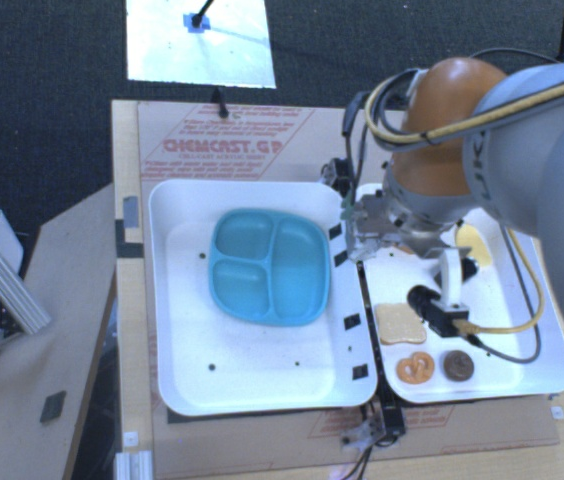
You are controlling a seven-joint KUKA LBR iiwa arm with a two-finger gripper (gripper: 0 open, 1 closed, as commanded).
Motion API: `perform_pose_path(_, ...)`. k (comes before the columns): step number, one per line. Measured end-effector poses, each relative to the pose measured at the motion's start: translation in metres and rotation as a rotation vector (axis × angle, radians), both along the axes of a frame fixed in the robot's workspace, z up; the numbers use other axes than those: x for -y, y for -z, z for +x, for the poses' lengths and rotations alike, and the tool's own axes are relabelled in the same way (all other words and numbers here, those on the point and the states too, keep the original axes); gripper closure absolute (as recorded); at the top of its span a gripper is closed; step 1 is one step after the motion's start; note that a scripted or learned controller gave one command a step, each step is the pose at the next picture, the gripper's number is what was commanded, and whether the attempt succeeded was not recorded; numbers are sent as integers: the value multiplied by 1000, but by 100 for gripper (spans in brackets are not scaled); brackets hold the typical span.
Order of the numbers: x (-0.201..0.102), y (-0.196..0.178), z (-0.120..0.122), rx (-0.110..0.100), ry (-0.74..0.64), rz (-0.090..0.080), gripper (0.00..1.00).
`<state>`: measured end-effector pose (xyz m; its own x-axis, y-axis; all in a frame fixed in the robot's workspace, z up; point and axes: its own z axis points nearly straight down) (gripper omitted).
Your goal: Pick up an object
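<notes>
The gripper [366, 234] is hovering over the upper left corner of the right shallow white bin [552, 368], beside the left shallow white bin [162, 298]. Whether it is wide or narrow cannot be told. A tan square slice [399, 322], an orange pretzel-shaped piece [415, 368] and a dark brown round disc [458, 366] are lying along the right bin's lower edge. A light blue divided plastic plate [267, 266] is sitting in the left bin's middle. The brown sheet [232, 143] beneath is displaying red lettering: "CHEMCAST GP".
</notes>
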<state>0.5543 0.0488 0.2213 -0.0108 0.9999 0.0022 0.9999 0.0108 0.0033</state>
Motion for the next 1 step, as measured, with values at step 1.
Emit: perform_pose_path(1,-58,-1,14,0,0,1,100)
